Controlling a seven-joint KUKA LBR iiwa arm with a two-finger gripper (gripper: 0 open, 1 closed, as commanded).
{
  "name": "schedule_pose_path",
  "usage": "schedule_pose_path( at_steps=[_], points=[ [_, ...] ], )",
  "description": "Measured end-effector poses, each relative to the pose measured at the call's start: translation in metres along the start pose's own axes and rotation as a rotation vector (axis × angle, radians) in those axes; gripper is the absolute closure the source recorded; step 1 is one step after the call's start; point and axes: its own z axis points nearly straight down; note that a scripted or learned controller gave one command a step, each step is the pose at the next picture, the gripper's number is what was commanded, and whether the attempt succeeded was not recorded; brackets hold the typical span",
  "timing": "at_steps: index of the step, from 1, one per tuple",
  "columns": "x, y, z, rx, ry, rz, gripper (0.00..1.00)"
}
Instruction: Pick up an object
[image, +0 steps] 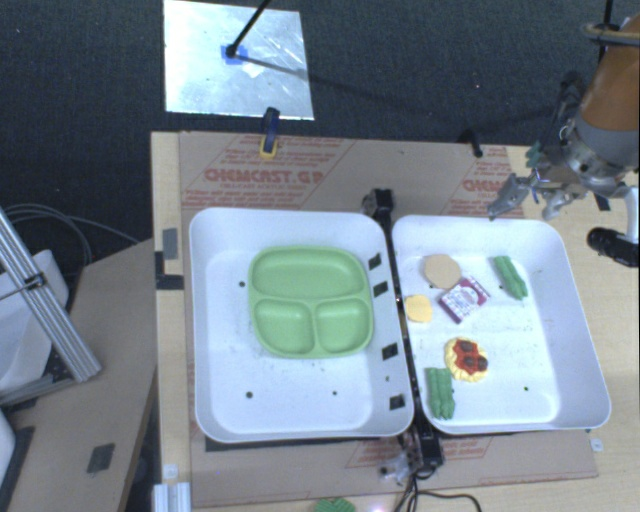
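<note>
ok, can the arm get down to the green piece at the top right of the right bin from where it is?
Probably yes. The pincer hangs above the right bin's back rim, and the green piece lies just below it in the view, on open floor. The wrapped packet sits apart to its left, so nothing crowds a straight descent.

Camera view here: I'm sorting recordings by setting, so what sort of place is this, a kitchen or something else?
Most likely a robotics lab bench, not a kitchen: a robot arm reaches over two white bins, the food pieces look like toys, and the bench is lined with cardboard.
</note>
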Motion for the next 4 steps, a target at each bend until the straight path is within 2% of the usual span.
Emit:
schedule_pose_path(
  at_steps=[1, 2, 3, 4],
  points=[
    [-0.009, -0.005, 0.060, 0.004, 0.000, 0.003, 0.00],
    [-0.043, -0.049, 0.160, -0.002, 0.003, 0.009, 0.00],
    [0.019, -0.089, 0.089, 0.002, 0.003, -0.004, 0.00],
    [0.002, -0.050, 0.070, -0.005, -0.002, -0.001, 0.00]
  ],
)
